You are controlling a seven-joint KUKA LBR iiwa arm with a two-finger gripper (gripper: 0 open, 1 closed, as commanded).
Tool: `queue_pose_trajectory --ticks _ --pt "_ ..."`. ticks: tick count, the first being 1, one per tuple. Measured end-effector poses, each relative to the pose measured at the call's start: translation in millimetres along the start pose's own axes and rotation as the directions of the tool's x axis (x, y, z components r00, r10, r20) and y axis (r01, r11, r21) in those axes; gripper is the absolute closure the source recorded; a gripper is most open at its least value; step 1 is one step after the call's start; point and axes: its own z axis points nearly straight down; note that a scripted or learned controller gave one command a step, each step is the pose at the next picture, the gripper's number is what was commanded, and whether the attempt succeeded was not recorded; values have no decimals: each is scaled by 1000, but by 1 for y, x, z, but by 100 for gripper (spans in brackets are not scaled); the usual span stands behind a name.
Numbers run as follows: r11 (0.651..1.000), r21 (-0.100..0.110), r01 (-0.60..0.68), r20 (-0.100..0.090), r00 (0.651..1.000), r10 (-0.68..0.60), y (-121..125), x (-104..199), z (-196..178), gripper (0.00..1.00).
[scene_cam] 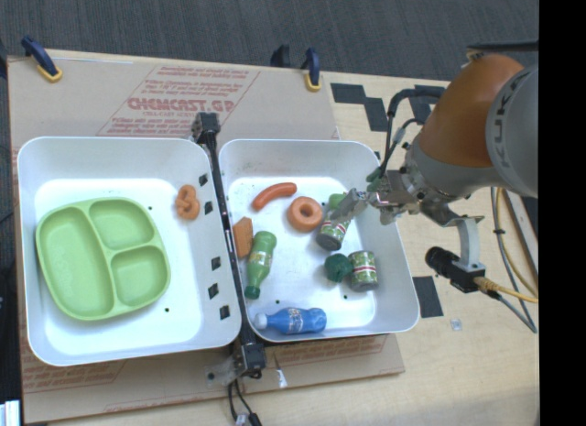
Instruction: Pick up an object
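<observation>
Grasp step, judged: hand [352, 202] is down in the right bin [389, 273], over the tilted can [333, 229] just right of the donut [304, 213]. Fingers look apart and straddle the can's upper end, not clamped. Can's long axis runs diagonal, top toward the hand, base pointing away from the donut's lower side. Next move calls for closing, then a straight lift.

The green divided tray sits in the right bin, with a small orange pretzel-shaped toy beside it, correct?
Not quite. The camera view shows the green divided tray in the left bin, not the right. The orange pretzel-shaped toy is beside it.
</observation>
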Motion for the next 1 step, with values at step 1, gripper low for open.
queue_pose_trajectory --ticks 1 --pt "1000 -16 1 3 1000 -1 83 -13 121 0"
